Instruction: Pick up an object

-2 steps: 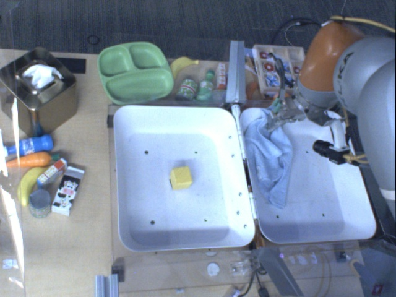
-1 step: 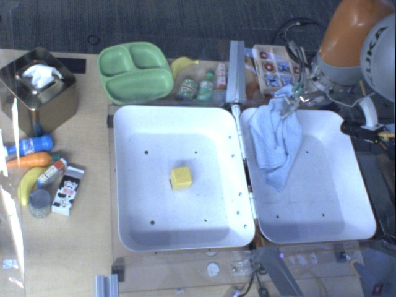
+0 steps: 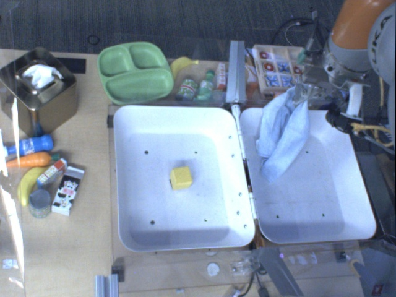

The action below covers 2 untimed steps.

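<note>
Over the right bin, at its far edge, the hand has a pale blue cloth pinched at the top; the fabric bunches between the fingers and hangs from there in a long drape, so the hand reads as closed down on cloth. Upper part of the cloth is lifted clear, but the lower end looks to be touching or just above the right bin's floor, near its left wall; can't tell which from this angle. Arm with the orange band sits just behind and right of the right bin's far corner. So, judged from this: grasp made, lift partway, object not fully clear of the right bin yet. What's left is raising it until the tail hangs free, and the grip holding; a pinch on a cloth corner could slip, that's a guess. Left of the right bin, touching along the shared edge, is the left bin with a small yellow block near its middle, untouched and well apart from the hand. Behind the right bin's far left corner: a picture-card box, and further left some small bottles and a green divided tray on the desk. Far left of the right bin, past the left bin: a brown box with something white in it, a blue tube, carrot, banana, small odds and ends. None in play.
</note>
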Each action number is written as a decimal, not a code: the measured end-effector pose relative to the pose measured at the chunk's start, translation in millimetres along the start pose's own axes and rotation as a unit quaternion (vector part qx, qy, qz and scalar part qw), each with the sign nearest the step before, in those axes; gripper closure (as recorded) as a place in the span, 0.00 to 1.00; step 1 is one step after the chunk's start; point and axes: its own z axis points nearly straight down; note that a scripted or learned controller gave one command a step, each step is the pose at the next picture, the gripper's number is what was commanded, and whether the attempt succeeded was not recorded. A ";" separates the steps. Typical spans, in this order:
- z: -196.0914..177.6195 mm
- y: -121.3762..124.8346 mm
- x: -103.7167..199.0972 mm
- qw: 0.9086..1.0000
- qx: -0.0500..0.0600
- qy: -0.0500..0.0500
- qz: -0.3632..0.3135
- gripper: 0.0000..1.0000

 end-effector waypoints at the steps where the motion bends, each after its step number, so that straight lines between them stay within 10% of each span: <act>1: 25.6 16.1 -94.4 0.999 0.001 -0.001 -0.039 1.00; 2: 55.5 -14.4 -18.9 0.999 0.002 0.001 -0.037 1.00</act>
